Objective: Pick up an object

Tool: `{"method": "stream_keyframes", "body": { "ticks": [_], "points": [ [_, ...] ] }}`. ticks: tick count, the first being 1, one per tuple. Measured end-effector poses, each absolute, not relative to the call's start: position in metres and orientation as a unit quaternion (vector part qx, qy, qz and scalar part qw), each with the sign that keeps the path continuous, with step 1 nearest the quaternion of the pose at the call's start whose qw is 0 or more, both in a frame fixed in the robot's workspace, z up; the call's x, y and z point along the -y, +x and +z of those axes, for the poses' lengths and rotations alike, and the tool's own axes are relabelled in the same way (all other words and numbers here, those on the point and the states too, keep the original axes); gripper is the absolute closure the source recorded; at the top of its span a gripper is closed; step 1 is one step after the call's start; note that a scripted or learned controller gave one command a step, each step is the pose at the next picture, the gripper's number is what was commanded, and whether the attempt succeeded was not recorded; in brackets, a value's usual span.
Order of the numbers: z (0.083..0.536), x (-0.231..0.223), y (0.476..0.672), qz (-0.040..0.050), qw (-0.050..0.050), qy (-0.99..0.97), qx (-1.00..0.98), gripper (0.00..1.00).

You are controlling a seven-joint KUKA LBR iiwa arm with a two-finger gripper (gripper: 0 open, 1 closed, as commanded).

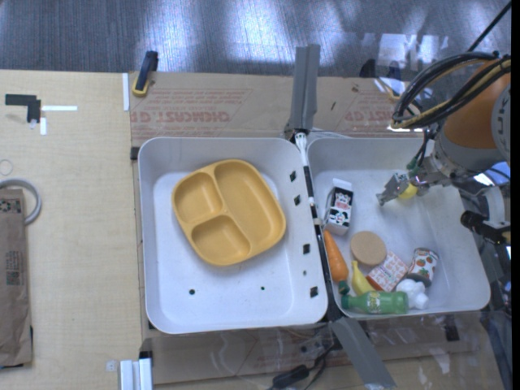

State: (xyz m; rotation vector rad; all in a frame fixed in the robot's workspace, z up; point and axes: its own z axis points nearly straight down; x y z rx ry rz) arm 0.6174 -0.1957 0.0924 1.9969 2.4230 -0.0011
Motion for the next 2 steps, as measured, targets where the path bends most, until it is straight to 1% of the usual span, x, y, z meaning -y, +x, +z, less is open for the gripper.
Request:
{"method": "stream_keyframes", "body": {
  "ticks": [1,2],
  "points": [
    [0.102,0.197,0.618,-0.0001,0.002,0.637,-0.771,1.00],
    [0.229,0.139,0.644,0.0000,0.002,0.597,-0.802,1.00]
  ]
}}
